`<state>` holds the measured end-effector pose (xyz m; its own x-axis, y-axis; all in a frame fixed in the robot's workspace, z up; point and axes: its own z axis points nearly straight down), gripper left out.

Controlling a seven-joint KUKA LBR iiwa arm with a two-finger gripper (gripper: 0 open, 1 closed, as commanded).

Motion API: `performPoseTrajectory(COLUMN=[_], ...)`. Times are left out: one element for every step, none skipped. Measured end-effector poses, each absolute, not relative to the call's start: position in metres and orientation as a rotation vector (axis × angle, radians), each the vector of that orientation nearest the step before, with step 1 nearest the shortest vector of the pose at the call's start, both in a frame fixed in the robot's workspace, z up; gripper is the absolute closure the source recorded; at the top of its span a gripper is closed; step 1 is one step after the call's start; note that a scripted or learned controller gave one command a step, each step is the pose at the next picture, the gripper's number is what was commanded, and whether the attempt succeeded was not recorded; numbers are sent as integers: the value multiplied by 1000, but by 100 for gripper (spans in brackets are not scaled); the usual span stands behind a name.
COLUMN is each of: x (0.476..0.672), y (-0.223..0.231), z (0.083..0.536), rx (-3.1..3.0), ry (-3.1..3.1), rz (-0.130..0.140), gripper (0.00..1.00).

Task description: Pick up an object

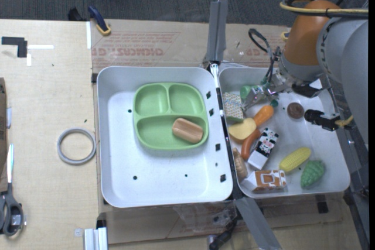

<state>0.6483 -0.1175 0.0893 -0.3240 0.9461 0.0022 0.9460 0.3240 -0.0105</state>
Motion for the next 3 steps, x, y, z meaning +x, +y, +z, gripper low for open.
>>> performPoseTrajectory(x=[590, 591, 659], y=[-165, -135, -154], z=[150, 96, 92], rx=[-1760, -2111, -1911], ry=[-2605, -2337, -2496], rz=[2, -7, 2], gripper=[0, 0, 0])
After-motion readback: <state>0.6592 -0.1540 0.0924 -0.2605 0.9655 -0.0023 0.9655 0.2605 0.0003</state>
